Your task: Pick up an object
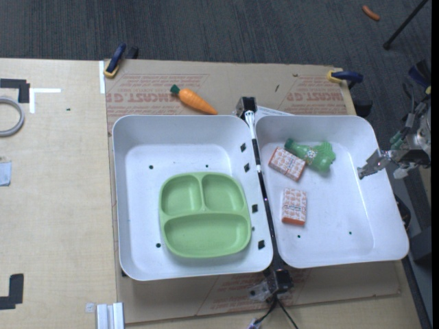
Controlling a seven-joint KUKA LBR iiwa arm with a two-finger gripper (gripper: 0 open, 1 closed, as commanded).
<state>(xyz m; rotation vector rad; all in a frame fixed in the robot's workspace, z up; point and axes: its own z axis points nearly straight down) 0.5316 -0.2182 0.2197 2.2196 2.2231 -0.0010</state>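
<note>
In the camera view, two white bins are seen side by side on cardboard. The right bin (357,214) holds three things: a green toy bottle (313,153) lying on its side near the far wall, a small orange-and-white box (287,164) just beside it and touching or nearly touching it, and a second box (294,206) of the same kind lying apart, nearer the middle.

The gripper (374,164) is seen at the right rim of that bin, well apart from all three objects; nothing is held by it, and whether it is open or closed cannot be told. Only the wrist end of the arm (415,139) is visible, reaching in from the right edge.

The left bin (130,204) holds a green divided plate (204,214). A toy carrot (194,99) lies on the cardboard (147,88) behind the bins, where red printing is seen upside down and cannot be read with certainty. Patterned print on the boxes is too small to read.
</note>
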